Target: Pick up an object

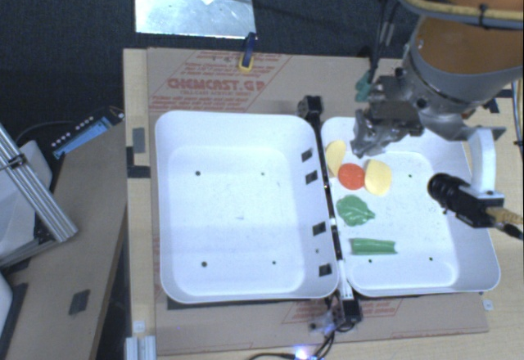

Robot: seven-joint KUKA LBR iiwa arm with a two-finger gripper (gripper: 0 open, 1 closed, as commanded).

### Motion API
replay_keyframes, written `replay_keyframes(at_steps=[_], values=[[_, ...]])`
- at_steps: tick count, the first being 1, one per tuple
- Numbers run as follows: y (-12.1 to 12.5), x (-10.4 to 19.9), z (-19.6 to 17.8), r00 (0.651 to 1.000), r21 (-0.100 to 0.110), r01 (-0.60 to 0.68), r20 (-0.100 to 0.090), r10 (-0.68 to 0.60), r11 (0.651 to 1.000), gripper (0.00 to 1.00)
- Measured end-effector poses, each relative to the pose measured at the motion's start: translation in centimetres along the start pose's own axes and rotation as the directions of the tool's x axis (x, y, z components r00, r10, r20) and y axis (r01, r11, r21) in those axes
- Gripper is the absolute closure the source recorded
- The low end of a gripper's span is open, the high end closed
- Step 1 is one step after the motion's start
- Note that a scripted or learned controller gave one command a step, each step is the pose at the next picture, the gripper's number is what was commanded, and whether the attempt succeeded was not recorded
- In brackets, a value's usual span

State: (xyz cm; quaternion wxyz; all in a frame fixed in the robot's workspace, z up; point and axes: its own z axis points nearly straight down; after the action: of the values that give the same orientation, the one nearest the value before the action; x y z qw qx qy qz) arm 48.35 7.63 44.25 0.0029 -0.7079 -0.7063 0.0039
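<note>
Hovering low over the top-left corner of the right bin [483, 272], the gripper [370, 144] hangs at the end of the grey and orange arm [467, 15], and from this slanted view I cannot tell how wide it stands, since the wrist body hides most of it.

Just below it, at about 6 o'clock, lies a small cluster of toy food: a pale yellow piece [335, 155] toward 8 o'clock, an orange-red round piece [352, 176] almost straight under, and a second yellow oval piece [378, 177] toward 5 o'clock. The three sit touching or nearly so. Further toward 6 o'clock lies a green leafy piece [354, 209], and beyond that a green pod-like piece [373, 246], apart from the others. At 9 o'clock, across the black divider [326, 203], is the left bin [176, 285]. Both bins rest on the cardboard-covered tabletop [213, 76].

The step in hand looks like the approach before a grasp. To do it well, the gripper should centre on one piece, probably the orange-red one, and come straight down. The crowding is the risk: a finger landing on a yellow neighbour could nudge the target aside. The green pod, lying alone, would be the cleaner pick.
</note>
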Motion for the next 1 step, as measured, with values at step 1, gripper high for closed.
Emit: replay_keyframes(at_steps=[1], values=[[2.17, 1.67, -0.89, 1.0, -0.013, 0.006, -0.002, -0.006, 1.0, 1.0]])
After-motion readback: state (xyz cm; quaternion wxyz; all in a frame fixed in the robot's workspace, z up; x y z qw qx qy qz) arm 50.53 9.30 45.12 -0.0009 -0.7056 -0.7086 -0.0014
